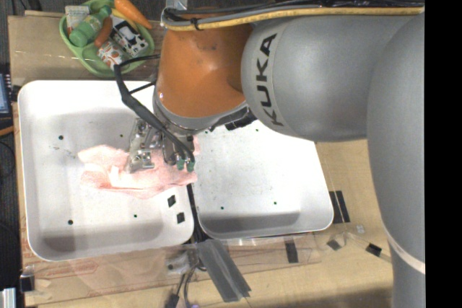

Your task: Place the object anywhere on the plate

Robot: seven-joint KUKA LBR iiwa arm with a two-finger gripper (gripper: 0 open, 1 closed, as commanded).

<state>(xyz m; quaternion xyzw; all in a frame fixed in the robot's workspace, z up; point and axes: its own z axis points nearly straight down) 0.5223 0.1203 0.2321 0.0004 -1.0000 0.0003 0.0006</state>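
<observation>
My gripper (160, 154) hangs low over the right part of the left bin (43, 119), under the orange band of the arm (198, 68). Directly beneath and to the left of it lies a pale pink, flat, crumpled-looking thing (108, 173) on the bin floor; I cannot tell whether it is the plate. The gripper's metal parts overlap its right end. A small green bit (190, 165) shows at the gripper's right side. I cannot make out any object held in the gripper.
The right bin (253, 184) lies partly under the big grey arm. A green bowl (76, 47) with toy food, including a carrot, stands beyond the left bin at the back. Black cables run from the wrist across the left bin's far edge.
</observation>
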